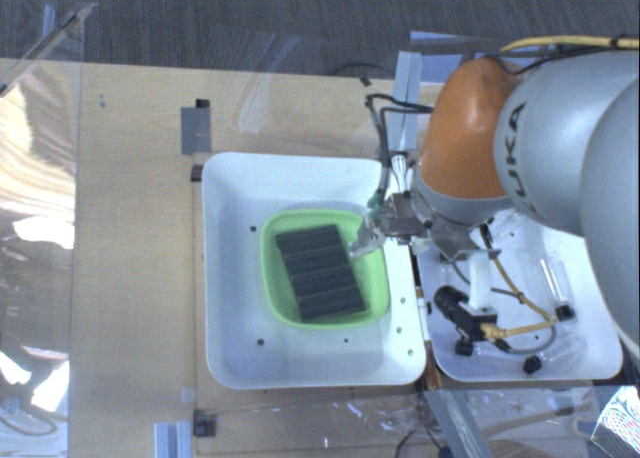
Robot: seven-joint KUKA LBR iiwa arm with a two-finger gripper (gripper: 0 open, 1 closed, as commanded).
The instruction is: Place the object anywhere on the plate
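Observation:
A green square plate (pixel 375 281) with a raised rim sits in the middle of the left white bin (pixel 230 276). A dark grey ribbed rectangular block (pixel 319 273) lies flat on the plate, tilted a little and covering most of its middle. My gripper (pixel 364 237) hangs over the plate's upper right corner, just right of the block's top end. The view shows nothing held in it. The grey arm with its orange band (pixel 465 141) reaches in from the right and covers much of the right bin.
The right white bin (pixel 600 346) holds a few small items, among them a clear tube-like piece (pixel 551 274) and a small black part (pixel 531 364). A ridge (pixel 418 326) separates the two bins. Bare bin floor surrounds the plate on the left and front.

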